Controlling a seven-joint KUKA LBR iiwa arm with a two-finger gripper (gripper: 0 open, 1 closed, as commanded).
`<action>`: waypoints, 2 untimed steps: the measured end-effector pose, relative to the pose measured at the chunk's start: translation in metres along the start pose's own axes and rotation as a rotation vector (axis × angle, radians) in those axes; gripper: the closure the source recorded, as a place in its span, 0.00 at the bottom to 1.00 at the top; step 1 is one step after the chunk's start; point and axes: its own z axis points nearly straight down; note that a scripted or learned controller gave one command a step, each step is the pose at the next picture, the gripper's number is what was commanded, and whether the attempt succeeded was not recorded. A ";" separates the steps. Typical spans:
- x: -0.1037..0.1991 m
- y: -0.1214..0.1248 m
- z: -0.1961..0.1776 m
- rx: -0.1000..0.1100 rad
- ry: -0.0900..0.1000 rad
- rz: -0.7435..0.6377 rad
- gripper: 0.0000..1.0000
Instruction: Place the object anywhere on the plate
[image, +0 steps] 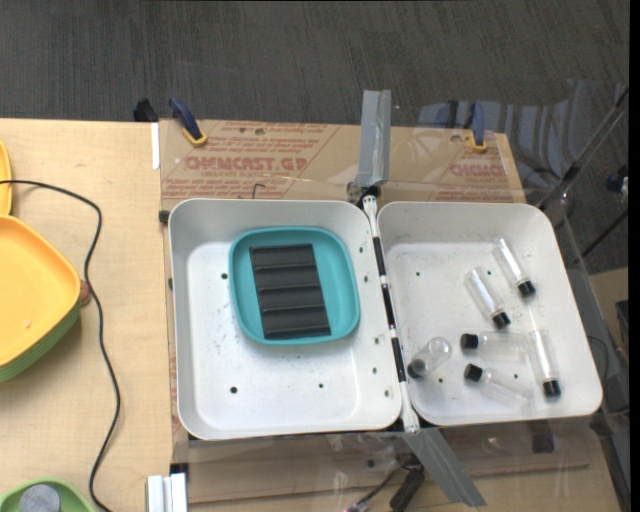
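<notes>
Teal plate (343, 290) in left bin (200, 330), clear vials (487, 296) scattered at 3 o'clock in right bin (430, 240)

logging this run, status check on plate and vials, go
Teal plate in left bin, black ridged pad on it. Clear vials loose in right bin. None on plate yet.

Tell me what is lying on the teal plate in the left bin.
A black ribbed rectangular block lies flat on the teal square plastic plate, covering its middle. The plate's surface beneath the block is hidden.
</notes>
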 end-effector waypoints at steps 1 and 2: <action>0.005 0.003 0.000 0.000 0.000 0.138 0.00; 0.004 0.009 0.001 0.001 -0.001 0.287 0.00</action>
